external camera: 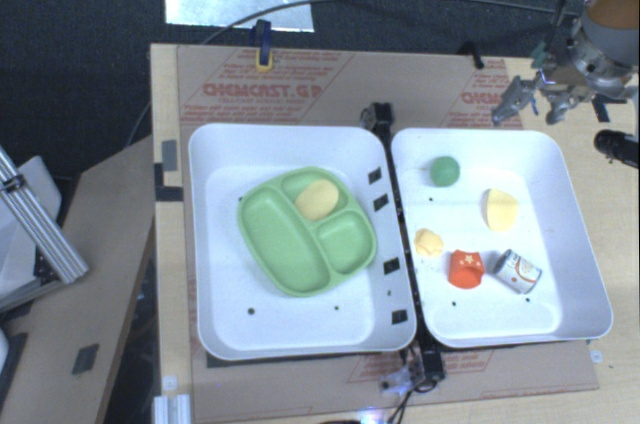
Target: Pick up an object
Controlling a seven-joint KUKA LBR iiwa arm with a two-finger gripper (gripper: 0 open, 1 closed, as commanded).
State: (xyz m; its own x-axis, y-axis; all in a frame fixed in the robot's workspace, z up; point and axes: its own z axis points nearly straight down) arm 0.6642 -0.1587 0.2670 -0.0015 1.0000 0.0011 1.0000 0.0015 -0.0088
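The right bin [560, 312] holds a green ball [444, 171], a pale yellow piece [500, 209], a small yellow lump [429, 241], a red object [464, 269] and a small silver can [518, 272] lying on its side. My gripper [535, 102] hangs above the bench just beyond the right bin's far edge, at the upper right. Its fingers [510, 102] are spread apart with nothing between them. It is well clear of every object in the bin.
The left bin [215, 312] holds a green divided plate [300, 247] with a yellow piece [318, 200] in one compartment. Black clips [380, 202] sit along the seam between the bins. A cable [400, 0] arcs across the back.
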